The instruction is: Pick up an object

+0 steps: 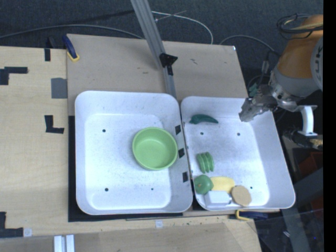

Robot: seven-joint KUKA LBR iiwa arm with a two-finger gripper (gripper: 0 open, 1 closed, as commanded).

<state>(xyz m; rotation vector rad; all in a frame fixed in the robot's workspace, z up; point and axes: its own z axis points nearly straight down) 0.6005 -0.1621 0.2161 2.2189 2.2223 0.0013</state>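
Observation:
My gripper (248, 112) hangs over the far right edge of the right bin (273, 156), fingers pointing down and to the left, nothing visible between them. In that bin lie a dark green curved piece (203, 119) near the far left corner, a ribbed light green piece (205, 162) at the left middle, and at the near edge a green ball (203, 184), a yellow piece (222, 182), a white block (218, 197) and a tan round disc (241, 195). A light green bowl (154, 148) sits in the left bin (94, 140).
A grey pole (152, 33) slants up from the bench behind the seam between the bins. Cables (189, 22) trail on the dark floor beyond. The wooden bench top (31, 140) stretches to the left of the bins.

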